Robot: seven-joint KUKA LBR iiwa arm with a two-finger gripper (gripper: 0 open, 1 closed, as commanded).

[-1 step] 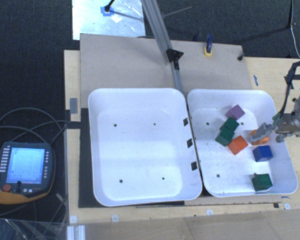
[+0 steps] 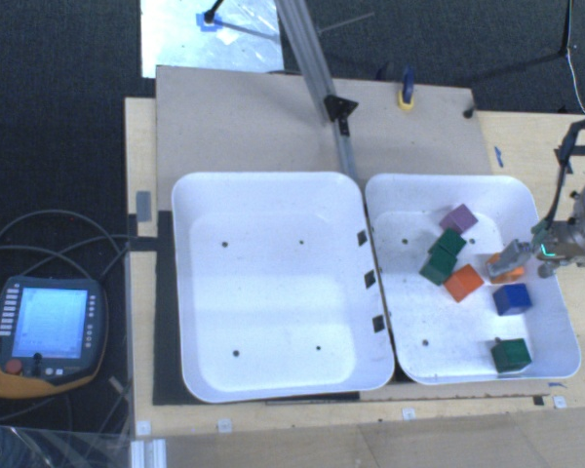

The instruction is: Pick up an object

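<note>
Two shallow white plastic bins are seen side by side on the pale wooden surface [image 2: 273, 96]. The right-hand bin [image 2: 551, 359] is taken as the landmark. Inside it, a small purple block [image 2: 458, 218] is placed near its far wall. Just beside that block, toward the bin's middle, two dark green blocks [image 2: 443, 256] are stacked or pressed together. An orange cube [image 2: 463, 283] is touching the lower of them on its near side. A blue cube [image 2: 512, 298] is set toward the bin's right wall, and a single dark green cube [image 2: 510, 355] is found near the bin's near right corner, apart from the rest.

The grey two-finger gripper [image 2: 507, 259] is reached in over the bin's right rim and is hung just above the blue cube, between it and the orange cube. A small orange piece [image 2: 508, 273] is glimpsed at its tip, possibly between the fingers, though the view is too coarse for this to be settled; how far the fingers are parted cannot be told.

The left-hand white bin [image 2: 190, 261] is touching the landmark bin along their shared edge. A handheld control pendant with a lit screen [image 2: 44, 334] is laid on the dark floor well left of both bins.
</note>
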